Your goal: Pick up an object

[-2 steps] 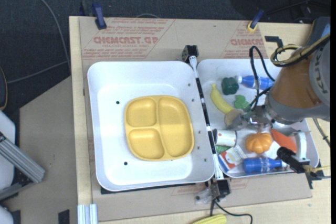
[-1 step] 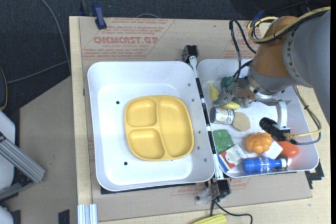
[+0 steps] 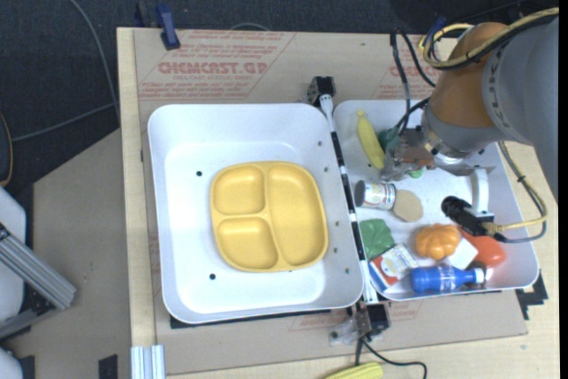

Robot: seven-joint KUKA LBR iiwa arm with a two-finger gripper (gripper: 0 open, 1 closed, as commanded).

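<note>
Fingers of the gripper (image 3: 410, 162) sit low in the right bin (image 3: 515, 191) beside the yellow banana (image 3: 369, 140); whether spread or pinching, I cannot tell. Objects crowd that bin, seemingly as pick stock. A yellow tray (image 3: 266, 216) fills the left bin (image 3: 177, 191) on the desk (image 3: 133, 146).

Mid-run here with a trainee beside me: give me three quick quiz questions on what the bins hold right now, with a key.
1. True or false: the yellow three-compartment plastic plate lies in the left white bin.
2. Which lies closer to the bench's front edge: the blue plastic bottle or the yellow banana-shaped toy?
3. Multiple choice: the arm's gripper is above A) the left bin, B) the right white bin, C) the bare cardboard.

Key: 1 true; 2 blue plastic bottle; 3 B.
</note>
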